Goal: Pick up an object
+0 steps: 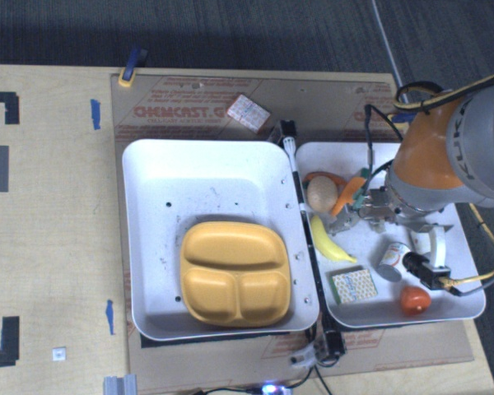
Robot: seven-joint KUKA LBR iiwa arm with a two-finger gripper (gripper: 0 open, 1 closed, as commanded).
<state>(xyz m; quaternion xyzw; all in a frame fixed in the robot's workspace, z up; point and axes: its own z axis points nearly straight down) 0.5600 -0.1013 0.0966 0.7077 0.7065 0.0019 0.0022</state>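
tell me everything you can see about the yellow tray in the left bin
The yellow tray is a rounded, matte, plastic-looking piece in mustard yellow. It has three compartments: one long section across the far side and two smaller ones along the near side, split by ridges. It lies flat on the floor of the left bin, filling the near half and close to the near wall. Nothing rests on it, and the arm is away over the other bin.

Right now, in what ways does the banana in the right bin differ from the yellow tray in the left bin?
The banana is small, slim and curved; the yellow tray is far bigger, broad and rounded, with three compartments.
The banana lies among several other items in the right bin; the tray is the single item in the left bin.
The banana is a brighter, paler yellow; the tray is a deeper mustard yellow.
Both lie flat and are yellow.
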